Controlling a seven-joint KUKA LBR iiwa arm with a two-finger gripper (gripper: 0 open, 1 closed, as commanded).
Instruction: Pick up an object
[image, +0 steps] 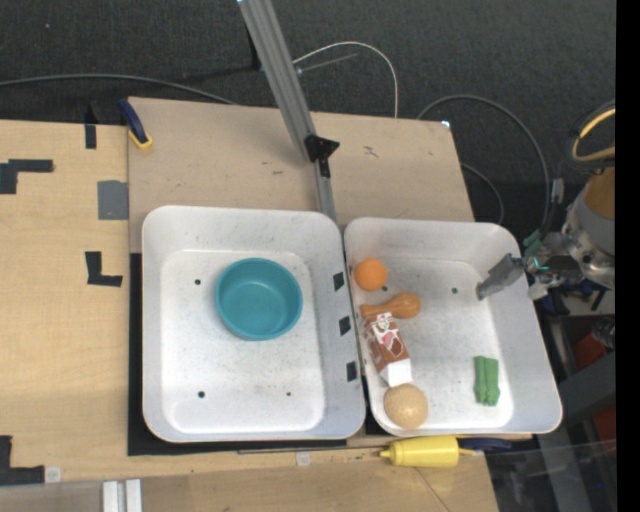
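Note:
The right bin (455, 240) holds an orange ball (371, 274), a tan pear-shaped toy (396, 304), a brown and red packet (387, 345), a beige ball (405, 406) and a green block (486, 380). My gripper (497, 277) hangs over the bin's right rim, near its far corner. It is apart from every object, and nothing shows in its grasp. The green block is the closest object, lying toward the bin's front.
In the left bin (170, 300) sits a teal bowl (260, 298). A yellow bottle (425, 452) lies on the bench just in front of the right bin. A grey metal pole (290, 90) slants in from the top, ending between the bins.

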